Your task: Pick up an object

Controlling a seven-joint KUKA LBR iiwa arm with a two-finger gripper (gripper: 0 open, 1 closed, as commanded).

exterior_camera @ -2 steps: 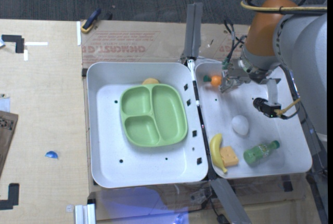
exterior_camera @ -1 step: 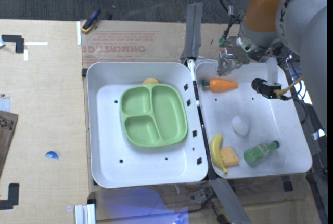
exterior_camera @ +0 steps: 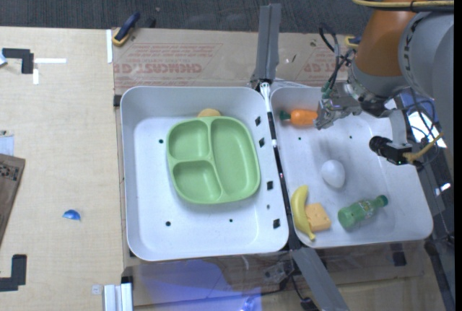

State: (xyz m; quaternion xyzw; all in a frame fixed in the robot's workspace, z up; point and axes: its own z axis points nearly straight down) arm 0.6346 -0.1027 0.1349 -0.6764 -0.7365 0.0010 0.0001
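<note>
A: Where's the gripper (exterior_camera: 326,117)?

B: At the back of the right bin (exterior_camera: 411,226), just beside the carrot (exterior_camera: 302,116). Whether its jaws are parted or closed, I can't tell.

A: So the carrot's the target?

B: Likely; it lies against the back wall. I'd come straight down, straddle it across its width, and close before lifting. The egg (exterior_camera: 333,173), banana (exterior_camera: 300,211) and bottle (exterior_camera: 362,211) sit well apart.
</note>
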